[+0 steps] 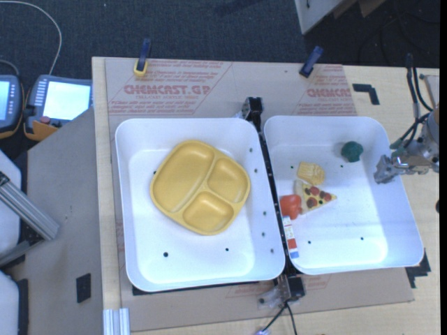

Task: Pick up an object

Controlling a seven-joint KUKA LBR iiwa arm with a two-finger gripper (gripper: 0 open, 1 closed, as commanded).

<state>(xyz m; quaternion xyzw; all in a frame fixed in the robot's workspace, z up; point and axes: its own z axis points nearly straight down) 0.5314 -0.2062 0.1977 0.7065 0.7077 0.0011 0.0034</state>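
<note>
The right bin (391, 222) holds several small toys. A green lump (352, 150) lies near its far right corner. A yellow block (311, 172) sits mid-bin, with a pizza slice (314, 197) just in front of it and a red piece (290, 205) at the slice's left. My gripper (388, 168) hangs over the right rim of this bin, to the right of the green lump and a little nearer the front, with nothing seen in it.
The left bin (140, 243) carries a yellow divided plate (201, 187). A black divider (269, 180) runs between the bins. Cables (419, 110) hang at the right by the arm. Two clamps (142, 58) pin the board's far edge.
</note>
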